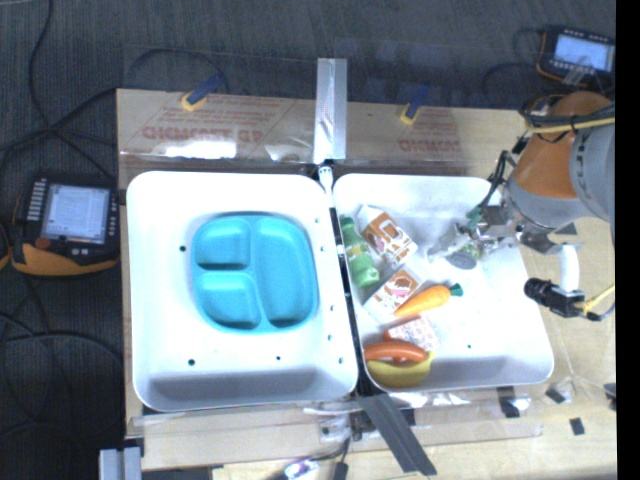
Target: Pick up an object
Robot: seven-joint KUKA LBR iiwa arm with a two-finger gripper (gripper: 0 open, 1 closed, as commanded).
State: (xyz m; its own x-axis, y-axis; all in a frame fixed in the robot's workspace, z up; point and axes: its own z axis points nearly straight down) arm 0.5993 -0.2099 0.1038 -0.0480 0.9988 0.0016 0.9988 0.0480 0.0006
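My gripper (468, 245) hangs low over the right bin (500, 353), in its upper right part, with bare white floor under it. To its left lie the toys. An orange-and-white carton (386, 236) lies closest, with a second small carton (392, 288) below it. An orange carrot with a green top (427, 299) lies slantwise below and left of the gripper. A green item (352, 253) rests against the bin's left wall. At the front edge sit a red sausage on a yellow piece (398, 358) and a patterned packet (416, 332). Nothing shows in the gripper.
The left bin (160, 368) holds a blue divided tray (252, 271). A metal bar (331, 108) stands at the back between the bins. Handheld screens lie off the bench at the left (65, 218) and at the top right (580, 53).
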